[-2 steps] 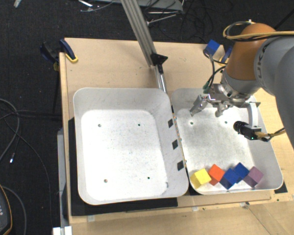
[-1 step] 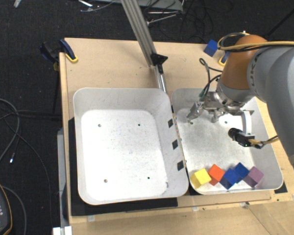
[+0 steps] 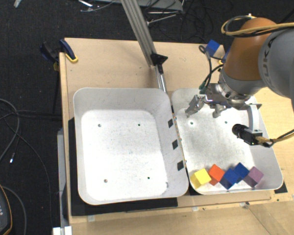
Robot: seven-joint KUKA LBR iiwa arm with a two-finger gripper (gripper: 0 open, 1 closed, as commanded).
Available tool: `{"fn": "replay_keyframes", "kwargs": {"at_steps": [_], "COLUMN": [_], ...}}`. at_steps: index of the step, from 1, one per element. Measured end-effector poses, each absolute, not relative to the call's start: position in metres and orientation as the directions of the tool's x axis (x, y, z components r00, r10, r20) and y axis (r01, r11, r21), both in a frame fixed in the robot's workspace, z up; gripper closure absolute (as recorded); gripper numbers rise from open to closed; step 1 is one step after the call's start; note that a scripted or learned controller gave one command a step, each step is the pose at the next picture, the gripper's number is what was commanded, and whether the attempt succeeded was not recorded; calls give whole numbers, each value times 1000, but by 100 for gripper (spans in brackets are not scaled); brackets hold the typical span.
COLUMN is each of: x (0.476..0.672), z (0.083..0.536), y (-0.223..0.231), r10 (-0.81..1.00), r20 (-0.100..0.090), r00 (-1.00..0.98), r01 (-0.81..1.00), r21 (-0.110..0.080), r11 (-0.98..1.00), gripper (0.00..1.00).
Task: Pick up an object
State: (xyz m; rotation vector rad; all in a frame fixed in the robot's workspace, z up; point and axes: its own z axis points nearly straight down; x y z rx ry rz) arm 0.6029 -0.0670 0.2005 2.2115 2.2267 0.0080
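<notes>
Hovering over the right bin (image 3: pixel 186 146), the claw (image 3: pixel 205 107) has fingers spread apart, well above four coloured blocks (image 3: pixel 228 175) below.

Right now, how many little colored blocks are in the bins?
4, all along the near edge of the right bin: yellow block, orange block, blue block and purple block. The arm covers the bin's far corner, so another may be hidden.

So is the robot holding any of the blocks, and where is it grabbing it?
Nothing is held. The gripper is open, with nothing between its fingers.
</notes>
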Motion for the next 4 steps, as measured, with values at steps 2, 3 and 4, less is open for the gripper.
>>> {"fn": "replay_keyframes", "kwargs": {"at_steps": [2, 3, 4], "x": [634, 645, 605], "z": [154, 91, 119], "y": [-120, -177, -125], "r10": [1000, 1000, 1000], "r20": [-1, -2, 2], "r00": [4, 6, -4], "r01": [1000, 1000, 1000], "r21": [-6, -4, -2], "r11": [-4, -6, 4], "gripper": [0, 0, 0]}}
